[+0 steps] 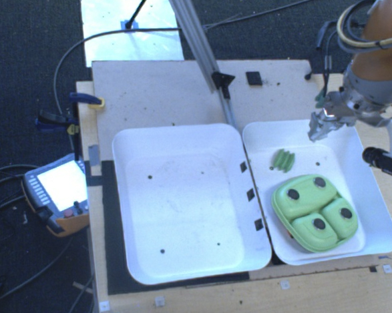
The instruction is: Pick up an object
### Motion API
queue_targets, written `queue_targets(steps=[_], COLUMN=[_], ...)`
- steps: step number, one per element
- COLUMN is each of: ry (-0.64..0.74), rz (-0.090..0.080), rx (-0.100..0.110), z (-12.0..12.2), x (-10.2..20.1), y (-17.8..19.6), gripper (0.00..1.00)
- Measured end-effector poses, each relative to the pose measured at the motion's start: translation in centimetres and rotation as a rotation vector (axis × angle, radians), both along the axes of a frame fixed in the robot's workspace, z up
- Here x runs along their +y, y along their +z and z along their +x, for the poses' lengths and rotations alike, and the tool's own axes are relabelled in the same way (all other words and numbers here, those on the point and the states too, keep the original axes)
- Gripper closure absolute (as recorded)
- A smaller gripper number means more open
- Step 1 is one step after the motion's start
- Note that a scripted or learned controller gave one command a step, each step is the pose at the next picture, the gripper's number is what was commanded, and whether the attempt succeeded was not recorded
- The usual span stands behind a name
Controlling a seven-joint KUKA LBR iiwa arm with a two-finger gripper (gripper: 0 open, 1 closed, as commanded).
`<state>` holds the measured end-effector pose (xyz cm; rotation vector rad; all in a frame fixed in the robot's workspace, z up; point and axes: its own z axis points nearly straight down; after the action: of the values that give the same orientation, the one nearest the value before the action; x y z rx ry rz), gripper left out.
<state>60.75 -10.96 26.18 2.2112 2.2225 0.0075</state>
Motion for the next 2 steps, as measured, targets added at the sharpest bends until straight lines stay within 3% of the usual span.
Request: queue_targets(steps=[2], ry=[0.005], rz=[0.002], rx=[0.006], z=[1.5], x=[10.3], y=[-1.5], gripper=[1.0])
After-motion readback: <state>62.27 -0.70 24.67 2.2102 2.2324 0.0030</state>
